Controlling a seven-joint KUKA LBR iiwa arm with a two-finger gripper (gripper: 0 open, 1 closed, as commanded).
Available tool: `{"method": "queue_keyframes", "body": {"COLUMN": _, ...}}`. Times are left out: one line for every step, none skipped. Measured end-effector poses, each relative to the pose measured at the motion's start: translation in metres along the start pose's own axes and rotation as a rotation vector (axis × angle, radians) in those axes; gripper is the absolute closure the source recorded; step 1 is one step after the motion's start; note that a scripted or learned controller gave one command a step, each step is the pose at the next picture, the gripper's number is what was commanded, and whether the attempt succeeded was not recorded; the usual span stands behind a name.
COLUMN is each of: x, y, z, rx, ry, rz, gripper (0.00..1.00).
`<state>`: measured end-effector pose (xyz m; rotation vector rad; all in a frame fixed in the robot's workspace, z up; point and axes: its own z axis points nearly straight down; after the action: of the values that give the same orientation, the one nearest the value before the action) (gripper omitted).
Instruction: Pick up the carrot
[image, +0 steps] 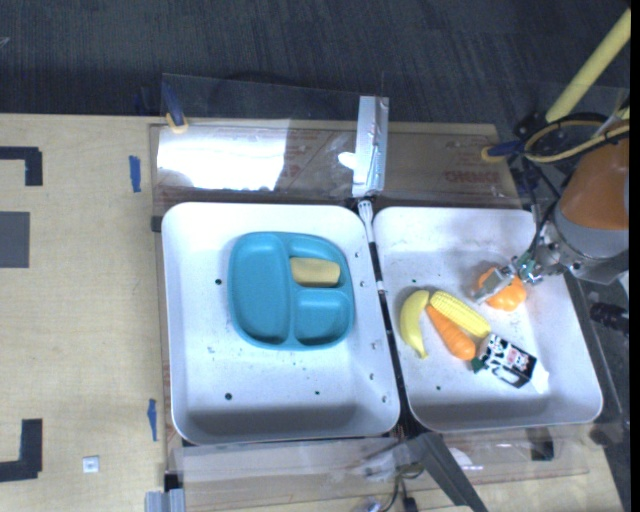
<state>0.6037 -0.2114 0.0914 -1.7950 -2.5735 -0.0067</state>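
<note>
Carrot (452, 334) | touching corn (459, 312), beside banana (413, 322), packet (507, 360)

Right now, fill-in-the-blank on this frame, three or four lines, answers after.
1. The blue divided plate sits in the ____ bin.
2. The carrot lies between the banana and the black ____.
3. The corn cob lies partly on top of the ____.
4. The gripper is over the ____ bin, near an orange piece.

Missing words: left; packet; carrot; right
</note>
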Motion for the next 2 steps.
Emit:
{"method": "queue_keyframes", "body": {"x": -0.002, "y": 0.003, "z": -0.014, "rx": -0.008, "ry": -0.008, "rz": -0.001, "gripper": 1.0}}
{"method": "queue_keyframes", "body": {"x": 0.019, "y": -0.064, "z": 0.0, "rx": -0.013, "ry": -0.003, "rz": -0.036, "gripper": 1.0}}
